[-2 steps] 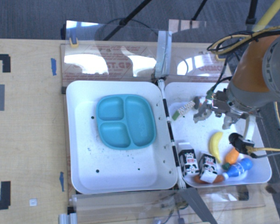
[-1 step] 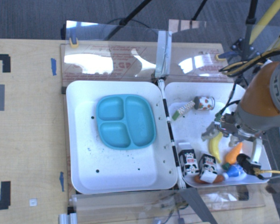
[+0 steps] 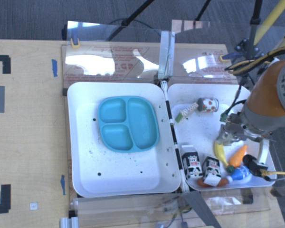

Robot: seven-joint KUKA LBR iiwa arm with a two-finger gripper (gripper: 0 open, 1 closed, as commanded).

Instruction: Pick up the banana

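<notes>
In the right bin (image 3: 204,120) the banana (image 3: 220,153) lies near the front right corner, just beside an orange carrot-like toy (image 3: 238,156). The gripper (image 3: 224,137) hangs right over the banana's upper end; whether it is parted or closed I cannot tell. Two black-and-white cartons (image 3: 202,166) sit along the front wall, a small spotted can (image 3: 208,104) toward the back. The left bin (image 3: 85,127) holds a blue divided plate (image 3: 128,123). The arm hides the right bin's far side.

Robotics lab; plywood bench (image 3: 28,141) with black tape markers, clear shields behind the white bins (image 3: 80,127); tripod legs (image 3: 147,6) on carpet beyond the bench.
</notes>
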